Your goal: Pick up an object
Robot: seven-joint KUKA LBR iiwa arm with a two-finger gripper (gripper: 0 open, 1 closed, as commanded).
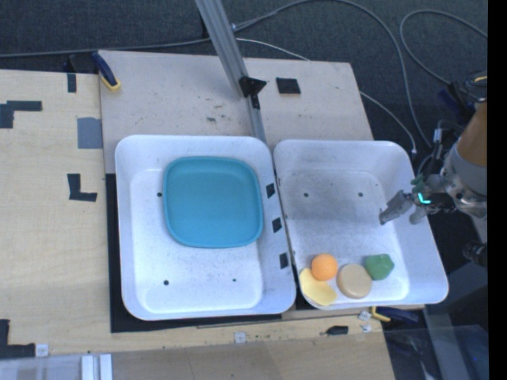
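- Your gripper (402, 209) sits over the right edge of the right bin (333, 158), well above the cluster of objects at the near side; nothing lies between its fingers, though you cannot tell from this slant how far apart they stand.
- Your arm (475, 157) enters from the right, with the orange band showing above the wrist.
- In the right bin's near edge you have four items grouped together: an orange ball (324, 267), a tan round piece (354, 281) just beside it, a green object (379, 266) touching the tan piece on the right, and a yellow piece (316, 290) partly under the ball.
- In the left bin (142, 212) you have a blue plate (212, 201), lying flat toward the far side.
- A grey metal bar (230, 42) slants down to the bench between the bins.
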